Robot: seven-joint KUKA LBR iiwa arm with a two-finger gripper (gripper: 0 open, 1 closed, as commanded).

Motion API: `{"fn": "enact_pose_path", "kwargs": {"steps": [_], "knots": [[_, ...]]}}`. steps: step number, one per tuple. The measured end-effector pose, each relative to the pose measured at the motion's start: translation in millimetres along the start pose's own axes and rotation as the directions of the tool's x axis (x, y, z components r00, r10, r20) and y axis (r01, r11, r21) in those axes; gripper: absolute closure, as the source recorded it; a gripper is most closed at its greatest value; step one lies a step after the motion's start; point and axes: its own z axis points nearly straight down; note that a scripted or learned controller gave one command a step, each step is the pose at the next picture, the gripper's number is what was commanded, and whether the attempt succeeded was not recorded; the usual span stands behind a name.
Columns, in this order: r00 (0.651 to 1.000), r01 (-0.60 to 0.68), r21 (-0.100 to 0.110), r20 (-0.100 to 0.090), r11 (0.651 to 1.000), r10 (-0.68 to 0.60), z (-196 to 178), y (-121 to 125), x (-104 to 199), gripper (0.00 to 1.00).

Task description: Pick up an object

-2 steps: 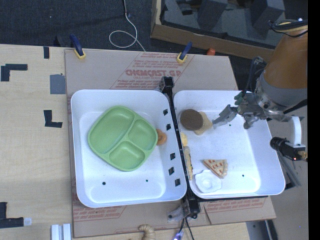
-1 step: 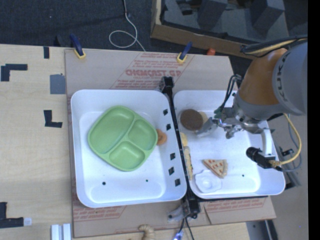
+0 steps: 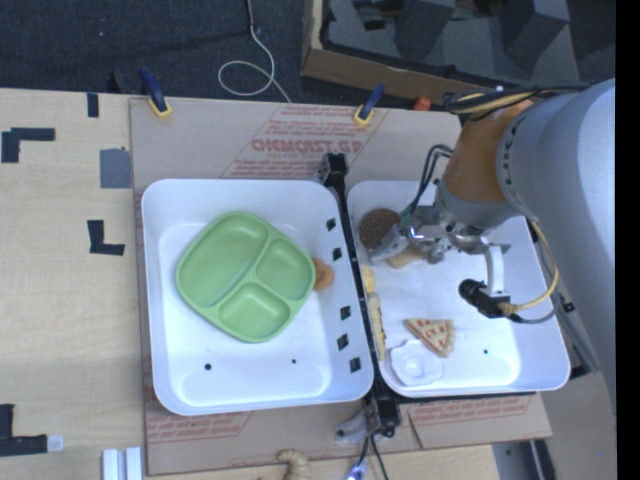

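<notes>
1. Reaching in from the right: grey arm (image 3: 570, 158) with its orange band (image 3: 478, 153), end effector (image 3: 415, 240) low over the upper left part of the right bin (image 3: 540, 363).
2. Cannot tell whether the end effector is apart, together or clamped on anything; too cluttered and blurred there.
3. Just to its left, touching or nearly so: a brown round object (image 3: 378, 226), with a tan piece (image 3: 402, 259) directly beneath.
4. Below it, well apart, in the same bin: a triangular pizza-slice toy (image 3: 431, 334), and just beside that a white fried-egg shape (image 3: 415, 365).
5. Further left, along the inner bin wall: a yellow strip-like item (image 3: 374, 308), too small to identify.
6. Far left of the end effector, in the left bin (image 3: 160, 368): a green divided plate (image 3: 246, 276) lying flat, with a small orange object (image 3: 323, 274) touching its right edge.
7. Under both bins: a cardboard sheet (image 3: 290, 143) with red print, clipped at the far edge by two blue-and-yellow clamps (image 3: 152, 94), resting on a pale wooden worktop (image 3: 60, 298) marked with black tape pieces.
8. Beyond the worktop: dark carpeted floor (image 3: 120, 18) with a loop of white cable (image 3: 245, 73).
</notes>
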Motion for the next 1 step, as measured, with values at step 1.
{"fn": "enact_pose_path", "kwargs": {"steps": [1], "knots": [[1.0,0.004,0.002,0.003,1.0,-0.004,-4.3,53.1,18.8,0.0]]}}
